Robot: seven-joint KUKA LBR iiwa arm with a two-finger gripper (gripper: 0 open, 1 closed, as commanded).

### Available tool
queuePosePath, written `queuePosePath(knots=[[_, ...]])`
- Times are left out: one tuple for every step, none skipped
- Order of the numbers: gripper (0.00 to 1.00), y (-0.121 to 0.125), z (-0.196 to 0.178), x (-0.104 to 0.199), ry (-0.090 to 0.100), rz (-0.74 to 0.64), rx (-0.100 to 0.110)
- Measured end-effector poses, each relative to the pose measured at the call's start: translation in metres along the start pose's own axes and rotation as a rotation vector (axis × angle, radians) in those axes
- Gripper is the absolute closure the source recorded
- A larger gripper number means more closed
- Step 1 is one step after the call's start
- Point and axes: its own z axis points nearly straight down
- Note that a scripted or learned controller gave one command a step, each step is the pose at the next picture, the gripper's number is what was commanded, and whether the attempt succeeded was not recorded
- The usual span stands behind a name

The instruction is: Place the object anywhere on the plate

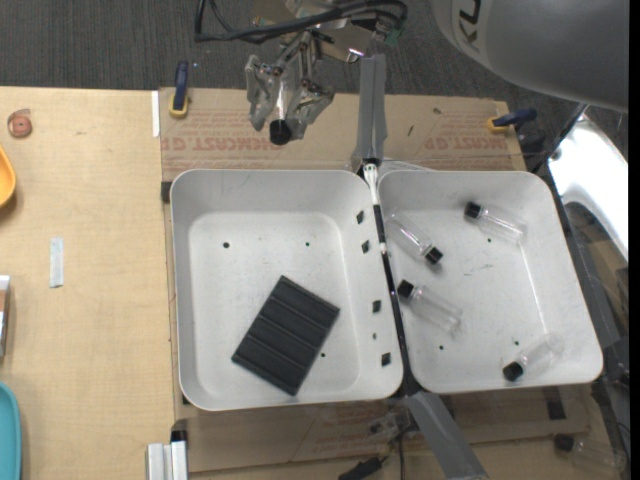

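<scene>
Black-capped clear vial (283, 128) sits pinched between the fingers of the metal two-finger gripper (284, 118), high at upper centre of the frame; the dark ribbed rectangular plate (287, 334) lies lower left in the left white bin (190, 268); released this far off, the vial could roll clear.

Two white bins sit side by side: the left bin (190, 268) and the right bin (560, 268). One black ridged plate (287, 334) lies in the left one. Four clear vials with black caps lie in the right one: (490, 218), (418, 243), (428, 304), (530, 360).
</scene>
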Motion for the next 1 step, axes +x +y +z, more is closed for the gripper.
queuePosePath(knots=[[1.0, -0.0022, -0.0093, 0.0007, -0.005, 0.007, 0.001]])
